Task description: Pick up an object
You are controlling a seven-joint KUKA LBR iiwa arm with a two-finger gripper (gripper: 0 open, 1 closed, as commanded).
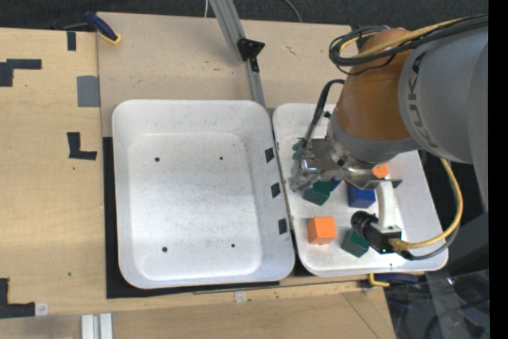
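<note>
Grey arm (413, 91) overhangs right bin (421, 194), crowding orange cube (321, 229).

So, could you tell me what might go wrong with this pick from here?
1. The gripper is low among crowded objects; it may nudge the green block instead of grasping it.
2. The orange cube and blue block lie close by, so they could be knocked.
3. The wrist hides part of the right bin, so contact is hard to judge.

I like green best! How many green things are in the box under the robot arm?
2. One green block sits by the gripper. Another green block lies near the front edge, right of the orange cube. The arm may hide more.
</note>
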